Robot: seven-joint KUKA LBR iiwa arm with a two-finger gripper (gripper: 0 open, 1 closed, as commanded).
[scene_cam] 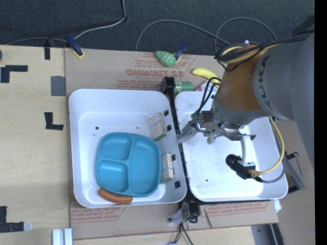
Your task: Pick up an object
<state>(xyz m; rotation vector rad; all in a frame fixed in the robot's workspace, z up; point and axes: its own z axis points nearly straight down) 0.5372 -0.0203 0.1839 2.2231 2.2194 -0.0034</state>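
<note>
A robotics lab: taped cardboard bench (102,70), loose cables (122,14), white bins (82,137).

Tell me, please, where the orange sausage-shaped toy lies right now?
The orange sausage-shaped toy lies in the left white bin, against its near wall, just below the blue sectioned plastic plate.

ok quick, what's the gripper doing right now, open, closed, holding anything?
Gripper: over the right-hand white bin near the divider; open or closed cannot be told, and nothing is seen held.
</note>
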